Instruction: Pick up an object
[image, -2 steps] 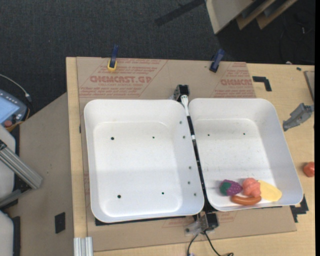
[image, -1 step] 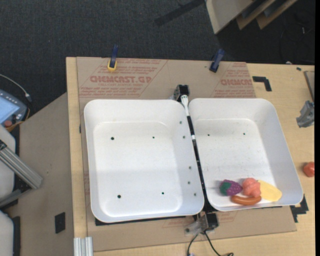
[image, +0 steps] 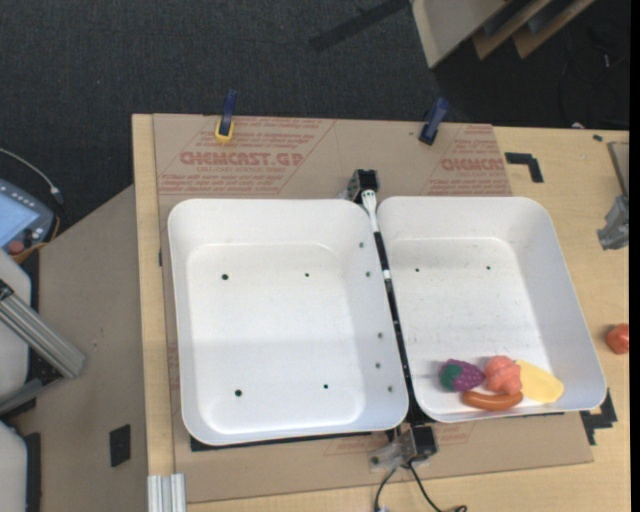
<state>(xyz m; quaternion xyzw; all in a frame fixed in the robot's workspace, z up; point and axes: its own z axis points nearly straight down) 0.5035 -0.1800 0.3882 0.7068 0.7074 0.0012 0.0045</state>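
Our gripper (image: 613, 225) sits at 3 o'clock; wide or narrow, we cannot tell. Nothing is picked yet. Next we reach for the toys (image: 498, 382) at 5 o'clock.

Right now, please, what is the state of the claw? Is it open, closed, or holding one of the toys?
Claw: cannot be told; it sits at the right edge, apart from the toys.

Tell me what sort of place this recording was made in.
Probably a robotics lab test bench: two shallow white plastic bins sit side by side on a brown cardboard sheet held by blue clamps, and small toy foods, like a purple grape cluster, lie in the right bin.
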